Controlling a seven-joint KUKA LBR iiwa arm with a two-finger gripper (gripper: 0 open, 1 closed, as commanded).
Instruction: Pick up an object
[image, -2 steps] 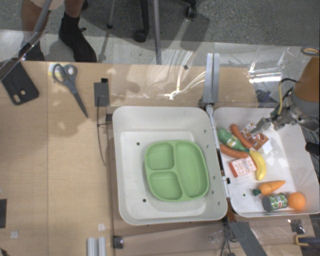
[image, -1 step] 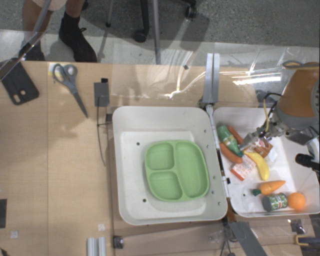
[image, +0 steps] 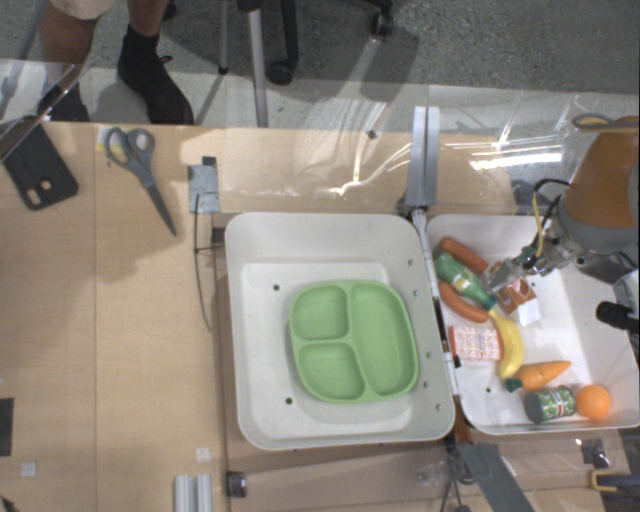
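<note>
Matt pale wooden bench top (image: 110, 330); smooth white plastic bins (image: 250, 400); glossy green three-compartment plastic plate (image: 353, 341); shiny metal scissors with grey handles (image: 140, 170).

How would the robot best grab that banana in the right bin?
Probably from above, fingers closing across the middle of the banana. It lies flat and curved, narrow across. Its lower end touches the carrot and a packet sits alongside, so the middle looks freest.
</note>
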